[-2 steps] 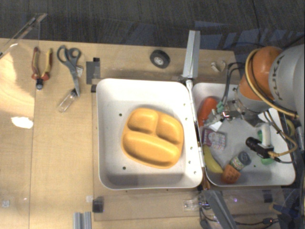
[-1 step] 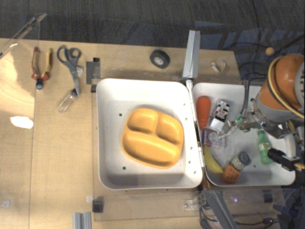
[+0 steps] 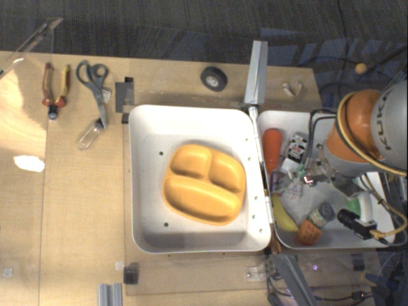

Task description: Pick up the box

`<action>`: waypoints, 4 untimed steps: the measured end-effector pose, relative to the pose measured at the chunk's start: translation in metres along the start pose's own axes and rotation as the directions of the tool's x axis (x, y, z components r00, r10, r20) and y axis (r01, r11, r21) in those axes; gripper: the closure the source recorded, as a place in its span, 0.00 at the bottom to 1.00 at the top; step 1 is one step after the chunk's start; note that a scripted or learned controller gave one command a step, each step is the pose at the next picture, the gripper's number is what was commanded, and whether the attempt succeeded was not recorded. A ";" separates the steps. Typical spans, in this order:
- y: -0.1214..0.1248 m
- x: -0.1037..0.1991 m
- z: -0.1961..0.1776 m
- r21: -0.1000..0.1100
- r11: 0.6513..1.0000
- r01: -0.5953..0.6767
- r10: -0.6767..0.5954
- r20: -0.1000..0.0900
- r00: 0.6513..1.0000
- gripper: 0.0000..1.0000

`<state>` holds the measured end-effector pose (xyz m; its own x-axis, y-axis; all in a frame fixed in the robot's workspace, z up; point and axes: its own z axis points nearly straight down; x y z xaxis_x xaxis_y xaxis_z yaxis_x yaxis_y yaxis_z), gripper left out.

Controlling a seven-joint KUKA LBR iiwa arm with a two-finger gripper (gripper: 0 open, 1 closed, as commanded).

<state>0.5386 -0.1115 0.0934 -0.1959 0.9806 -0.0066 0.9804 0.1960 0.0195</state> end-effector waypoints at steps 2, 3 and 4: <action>0.005 -0.001 -0.014 -0.015 1.000 0.002 -0.002 0.006 1.000 0.00; -0.028 0.003 -0.034 0.014 0.999 0.044 -0.044 -0.006 0.999 0.00; 0.039 -0.003 0.005 0.004 1.000 0.016 -0.016 -0.001 1.000 0.00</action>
<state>0.5774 -0.1070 0.0893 -0.2116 0.9773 -0.0060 0.9772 0.2116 0.0156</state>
